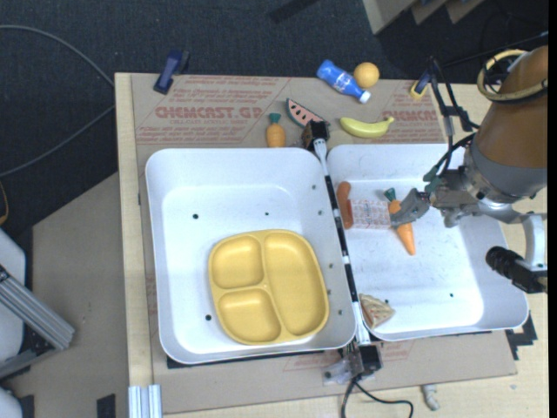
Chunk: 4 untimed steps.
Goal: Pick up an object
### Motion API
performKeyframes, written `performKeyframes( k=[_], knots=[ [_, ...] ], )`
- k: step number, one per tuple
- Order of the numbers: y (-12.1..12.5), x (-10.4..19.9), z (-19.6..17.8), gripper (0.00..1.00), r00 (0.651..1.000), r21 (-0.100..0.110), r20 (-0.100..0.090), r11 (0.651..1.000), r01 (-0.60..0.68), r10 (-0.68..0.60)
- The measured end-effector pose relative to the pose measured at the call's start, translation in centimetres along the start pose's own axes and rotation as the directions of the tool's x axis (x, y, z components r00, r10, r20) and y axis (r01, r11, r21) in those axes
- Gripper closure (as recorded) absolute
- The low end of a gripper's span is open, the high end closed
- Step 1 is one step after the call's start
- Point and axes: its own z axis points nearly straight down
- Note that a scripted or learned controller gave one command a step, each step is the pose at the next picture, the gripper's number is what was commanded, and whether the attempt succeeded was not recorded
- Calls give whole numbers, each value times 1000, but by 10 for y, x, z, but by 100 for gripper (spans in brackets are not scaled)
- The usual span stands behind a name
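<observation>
The arm reached in from the right over the right bin (452, 307), its hand (416, 205) low above the bin floor near the carrot (405, 232). The carrot lay on the floor of that bin, green top toward the hand and orange tip pointing away toward the bin's near side. The hand's dark fingers sat just at the carrot's leafy end, touching or almost touching it; whether they were released or clenched could not be told, and the carrot did not show between them.

Left of the carrot, against the right bin's left wall, lay a sausage (345, 204), with a pale flat wrapper (372, 213) between the 2. A sandwich wedge (376, 310) rested in the right bin's near left corner.

The left bin (174, 198) held a yellow divided plate (266, 285) with 3 compartments.

On the table (218, 111) beyond the right bin lay a banana (365, 126), a blue bottle (341, 80), an orange ball (367, 74), a watermelon slice (300, 111) and a small second carrot (276, 134).
</observation>
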Motion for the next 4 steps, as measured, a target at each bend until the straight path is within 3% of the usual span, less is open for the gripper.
performKeyframes(
  k=[1,2,3,4],
  knots=[
    [55,-48,72,0,1000,0,1,1000,-1,1],
    [39,-19,143,0,1000,0,0,1000,0,0],
    [39,-19,133,100,1000,-2,1,1000,-1,1],
    [32,54,42,100,1000,-2,0,1000,1,-1]
  ],
)
